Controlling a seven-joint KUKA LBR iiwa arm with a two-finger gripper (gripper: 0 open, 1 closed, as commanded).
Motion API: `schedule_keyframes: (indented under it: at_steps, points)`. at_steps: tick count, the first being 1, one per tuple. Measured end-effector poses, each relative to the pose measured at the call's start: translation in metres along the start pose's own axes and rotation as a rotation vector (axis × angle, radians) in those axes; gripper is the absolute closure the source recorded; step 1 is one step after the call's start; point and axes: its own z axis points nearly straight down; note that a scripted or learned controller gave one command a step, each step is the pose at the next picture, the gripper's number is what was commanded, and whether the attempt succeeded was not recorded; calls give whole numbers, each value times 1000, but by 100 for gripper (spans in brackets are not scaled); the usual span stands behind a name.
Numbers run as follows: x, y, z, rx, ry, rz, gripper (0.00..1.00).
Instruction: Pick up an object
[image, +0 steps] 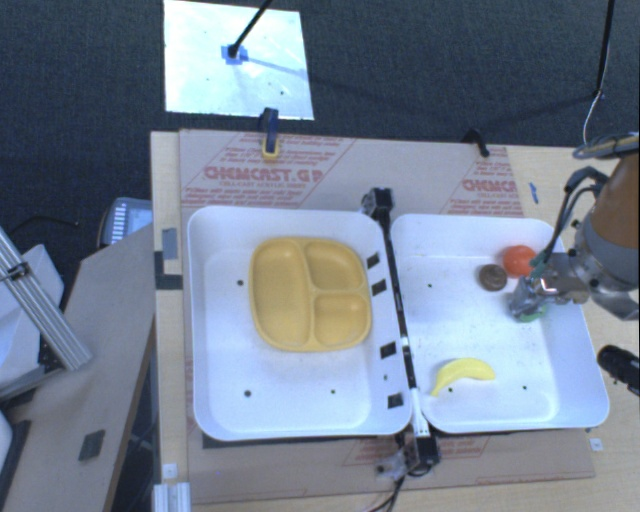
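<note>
1. Reaching in from the right, the grey arm with the orange band (610, 200) has its metal two-finger gripper (528, 302) low over the right shallow white plastic bin (500, 410), near that bin's right wall.
2. Gripper state: cannot tell. Fingertips are a small blurred grey-green patch and I can't make out a gap, or anything between them.
3. Small round orange ball (517, 259) sits in the upper right part of the right bin, just up and left of the gripper, very close to the cable bundle on the wrist. Can't tell if it touches the gripper.
4. Small round brown disc-like object (491, 277) lies just beside the ball, on its lower left, touching or nearly so. It is on the bin floor, just left of the gripper tip.
5. Yellow curved banana-shaped toy (461, 374) lies flat on the floor of the right bin, lower middle, well apart from the gripper and from the other two items.
6. Left shallow white plastic bin (215, 400) holds a yellow plastic divided tray with three compartments (308, 293), lying flat and roughly centred, slightly rotated.
7. Both bins sit side by side on a brown cardboard sheet with red print (300, 170), with a black clip strip (392, 300) running along the seam between them.
</note>
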Motion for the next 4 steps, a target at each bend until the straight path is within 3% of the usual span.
schedule_keyframes:
  at_steps: [2, 4]
  points:
    - [103, 7, 8, 1, 1, -5, 100]
    - [215, -1, 38, 4, 2, -5, 100]
